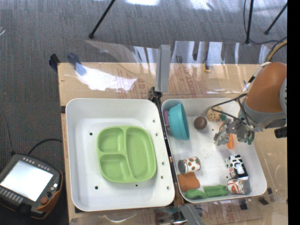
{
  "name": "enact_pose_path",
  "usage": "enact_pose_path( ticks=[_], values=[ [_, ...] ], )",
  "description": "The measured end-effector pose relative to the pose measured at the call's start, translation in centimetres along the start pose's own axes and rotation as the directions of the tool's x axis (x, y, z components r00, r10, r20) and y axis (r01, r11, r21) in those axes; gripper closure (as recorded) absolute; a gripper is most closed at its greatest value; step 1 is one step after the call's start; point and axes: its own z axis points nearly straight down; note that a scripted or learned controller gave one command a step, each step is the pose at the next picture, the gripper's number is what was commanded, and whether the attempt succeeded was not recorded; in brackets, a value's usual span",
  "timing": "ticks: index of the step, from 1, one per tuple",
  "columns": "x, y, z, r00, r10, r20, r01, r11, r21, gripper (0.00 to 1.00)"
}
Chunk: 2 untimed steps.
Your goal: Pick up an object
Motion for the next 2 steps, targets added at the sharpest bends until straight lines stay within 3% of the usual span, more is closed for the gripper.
enact_pose_path(
  ticks=[1,2],
  values=[
    [4.0,-1.95,0.85,0.986,-0.169,-0.001,0.169,0.986,0.0,1.0],
    [3.99,-1.93,0.83,0.986,-0.169,-0.001,0.169,0.986,0.0,0.0]
  ],
)
